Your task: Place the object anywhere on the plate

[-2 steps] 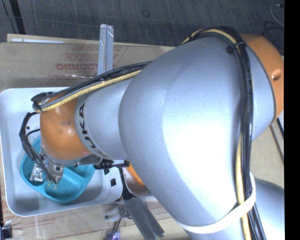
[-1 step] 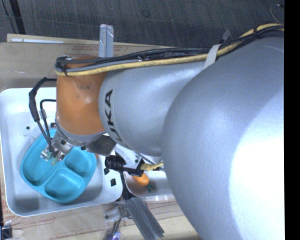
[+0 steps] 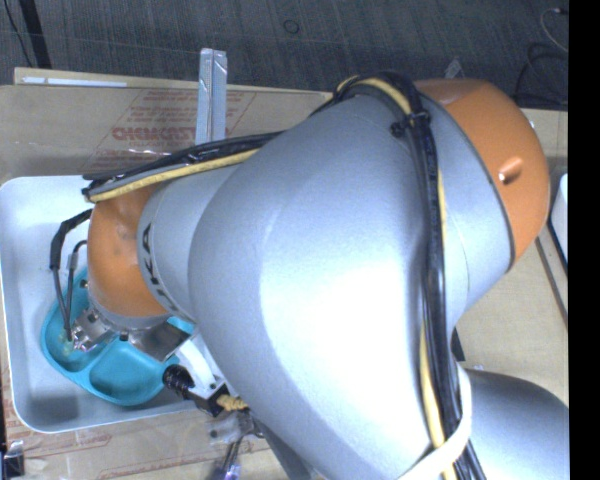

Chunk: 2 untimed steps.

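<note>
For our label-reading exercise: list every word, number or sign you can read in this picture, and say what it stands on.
Faint red printing on the flat brown cardboard sheet behind the shallow white bin: too blurred and washed out to read.
No readable text shows on the grey robot arm or the blue plastic plate.

- The flat brown cardboard sheet lying behind the shallow white plastic bin bears faded red printing in a few lines, set upside down from where I stand.
- The letters are too blurred and pale for me to make out a single word.
- No other writing, number, brand or sign is legible anywhere.
</note>
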Tool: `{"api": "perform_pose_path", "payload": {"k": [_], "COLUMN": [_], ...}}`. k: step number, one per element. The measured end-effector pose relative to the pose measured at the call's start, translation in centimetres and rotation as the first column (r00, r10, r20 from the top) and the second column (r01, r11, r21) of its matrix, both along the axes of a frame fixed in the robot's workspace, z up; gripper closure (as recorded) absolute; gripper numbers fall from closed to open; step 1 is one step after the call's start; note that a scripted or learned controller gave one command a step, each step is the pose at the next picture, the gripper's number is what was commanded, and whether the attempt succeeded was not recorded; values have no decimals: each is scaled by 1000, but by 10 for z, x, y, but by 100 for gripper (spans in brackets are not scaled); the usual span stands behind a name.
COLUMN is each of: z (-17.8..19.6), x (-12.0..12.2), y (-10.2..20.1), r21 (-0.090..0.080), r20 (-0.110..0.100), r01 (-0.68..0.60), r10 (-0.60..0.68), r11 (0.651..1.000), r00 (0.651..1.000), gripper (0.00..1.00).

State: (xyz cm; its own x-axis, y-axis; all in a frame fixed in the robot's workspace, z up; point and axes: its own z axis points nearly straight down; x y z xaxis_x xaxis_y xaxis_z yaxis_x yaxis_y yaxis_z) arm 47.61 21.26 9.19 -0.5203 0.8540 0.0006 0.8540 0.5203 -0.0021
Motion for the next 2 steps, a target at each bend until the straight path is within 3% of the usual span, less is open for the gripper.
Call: {"api": "perform_pose_path", "payload": {"k": [1, 2], "z": [111, 24], "x": [61, 2], "y": [-41, -14], "r21": [1, -2], "r20": [2, -5], "r01": [-239, -7], "r10": [239, 7], "r11": [971, 1000], "r00": [971, 1000], "gripper": [100, 100]}}
